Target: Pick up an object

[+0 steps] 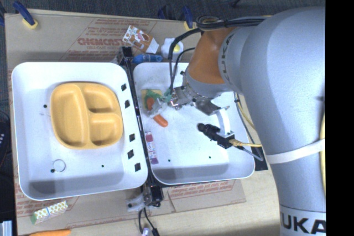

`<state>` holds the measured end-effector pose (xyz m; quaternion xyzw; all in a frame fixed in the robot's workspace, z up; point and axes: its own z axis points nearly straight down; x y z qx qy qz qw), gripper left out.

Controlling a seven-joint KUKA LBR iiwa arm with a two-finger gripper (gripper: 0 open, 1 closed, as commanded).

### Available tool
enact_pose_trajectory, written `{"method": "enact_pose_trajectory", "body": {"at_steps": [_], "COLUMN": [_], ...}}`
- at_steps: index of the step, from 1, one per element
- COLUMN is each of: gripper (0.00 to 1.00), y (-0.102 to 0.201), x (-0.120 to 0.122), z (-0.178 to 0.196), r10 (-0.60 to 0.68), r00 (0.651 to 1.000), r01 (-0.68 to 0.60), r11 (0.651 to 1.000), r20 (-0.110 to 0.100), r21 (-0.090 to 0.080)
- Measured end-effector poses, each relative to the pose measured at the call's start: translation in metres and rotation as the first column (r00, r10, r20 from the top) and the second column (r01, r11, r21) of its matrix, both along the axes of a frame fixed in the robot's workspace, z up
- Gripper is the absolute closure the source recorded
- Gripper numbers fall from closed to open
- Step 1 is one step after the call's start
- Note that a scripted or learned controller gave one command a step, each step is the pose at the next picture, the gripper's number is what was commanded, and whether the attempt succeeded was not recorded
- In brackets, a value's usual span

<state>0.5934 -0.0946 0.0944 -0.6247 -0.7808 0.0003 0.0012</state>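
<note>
From the fixed overhead camera, the grey arm's claw (176, 99) hangs low in the right bin (188, 166), its state impossible to tell. Just left of it lies a green-and-orange toy (150, 99); a small orange piece (160, 120) rests down-left, long axis slanted. A yellow divided tray (86, 114) sits in the left bin (33, 135).

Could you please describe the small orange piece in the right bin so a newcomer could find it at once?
Start at the shallow white right bin, beside the bin holding the yellow compartment tray. Near its left wall lies a small orange capsule-shaped piece, just below a green-and-orange cluster. It lies alone on bare white floor.
</note>
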Motion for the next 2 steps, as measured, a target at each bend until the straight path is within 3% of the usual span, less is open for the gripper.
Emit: {"method": "enact_pose_trajectory", "body": {"at_steps": [1,2], "gripper": [1.0,1.0], "y": [0.0,0.047], "x": [0.0,-0.015], "z": [0.01,0.098], "r10": [0.005,0.183], "r00": [1.0,0.983], "r01": [-0.005,-0.183], "r11": [1.0,0.983], "r20": [-0.002,0.001], "r21": [0.001,0.0]}}
